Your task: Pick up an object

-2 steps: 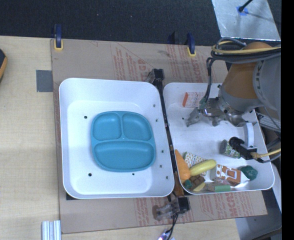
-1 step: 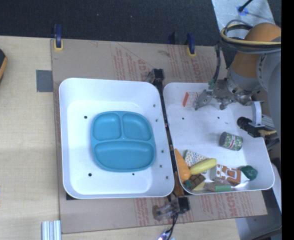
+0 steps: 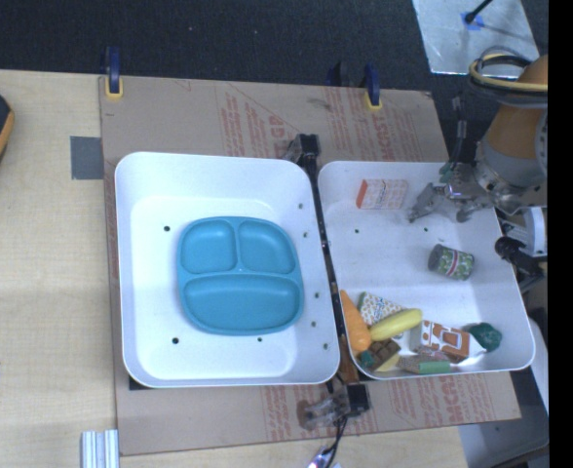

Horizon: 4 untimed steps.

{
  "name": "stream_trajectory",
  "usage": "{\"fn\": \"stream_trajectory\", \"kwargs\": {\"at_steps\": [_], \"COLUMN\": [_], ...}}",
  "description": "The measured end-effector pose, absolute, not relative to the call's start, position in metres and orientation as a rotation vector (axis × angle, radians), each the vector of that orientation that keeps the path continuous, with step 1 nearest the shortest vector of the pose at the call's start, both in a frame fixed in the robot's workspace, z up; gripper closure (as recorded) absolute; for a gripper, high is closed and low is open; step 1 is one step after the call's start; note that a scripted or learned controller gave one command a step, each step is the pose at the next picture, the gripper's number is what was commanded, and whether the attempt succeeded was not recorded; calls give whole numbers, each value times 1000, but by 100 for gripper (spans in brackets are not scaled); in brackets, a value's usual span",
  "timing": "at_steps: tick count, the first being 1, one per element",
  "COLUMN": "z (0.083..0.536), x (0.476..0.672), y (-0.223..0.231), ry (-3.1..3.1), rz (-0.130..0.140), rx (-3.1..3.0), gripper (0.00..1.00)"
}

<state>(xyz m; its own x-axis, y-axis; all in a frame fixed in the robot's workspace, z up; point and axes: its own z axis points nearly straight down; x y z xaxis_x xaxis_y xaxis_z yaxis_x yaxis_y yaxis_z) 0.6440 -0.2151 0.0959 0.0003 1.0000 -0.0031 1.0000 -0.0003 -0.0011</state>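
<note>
Metal gripper (image 3: 442,203) at upper right, fingers spread, nothing between them, over the right bin's (image 3: 522,300) smooth white floor. A small green cylindrical can (image 3: 451,261) (lying sideways) sits just below. Left bin (image 3: 131,261) holds a blue sectioned plate (image 3: 239,274).

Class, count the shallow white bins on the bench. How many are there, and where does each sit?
2. The left bin holds a blue divided plate; the right bin adjoins it.

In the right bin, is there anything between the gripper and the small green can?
No. In the camera view the gripper hangs near the bin's far edge, and the green can lies closer to the camera. Only bare white bin floor shows between them.
</note>
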Motion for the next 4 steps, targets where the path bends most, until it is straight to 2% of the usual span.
{"fn": "stream_trajectory", "kwargs": {"at_steps": [1,2,3,4], "z": [91,92,103,92], "x": [581,558,560,624], "y": [-197,-212,-213,-166], "ry": [2230,2229,2227,2232], "rz": [-9,-7,-6,1], "rx": [2224,2221,2220,2208], "gripper": [0,0,100,100]}}
